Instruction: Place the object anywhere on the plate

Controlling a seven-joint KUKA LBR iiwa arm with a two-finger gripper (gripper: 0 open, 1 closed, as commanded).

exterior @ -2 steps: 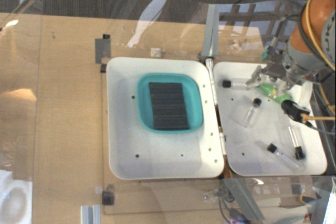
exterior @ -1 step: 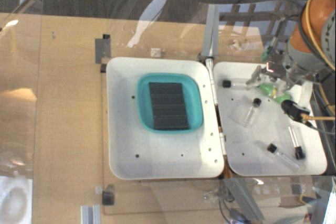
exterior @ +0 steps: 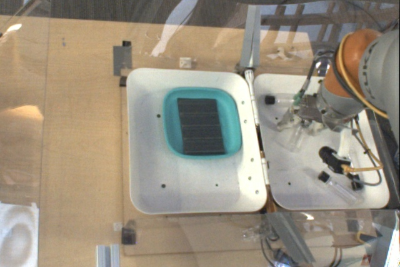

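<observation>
A teal plate (exterior: 232, 128) sits in the left white bin (exterior: 147, 159). A dark grey ribbed rectangular object (exterior: 200, 126) lies flat on the plate, near its middle. My gripper (exterior: 291, 130) hangs over the right white bin (exterior: 281, 187), well to the right of the plate and past the wall between the bins. Its pale translucent fingers (exterior: 285, 122) are spread open with nothing between them.
A small black piece (exterior: 269, 99) lies at the right bin's far left corner. A clear tube with a black cap (exterior: 335, 184) lies near that bin's front right. The grey arm with its orange band (exterior: 356, 59) covers the right bin's back right.
</observation>
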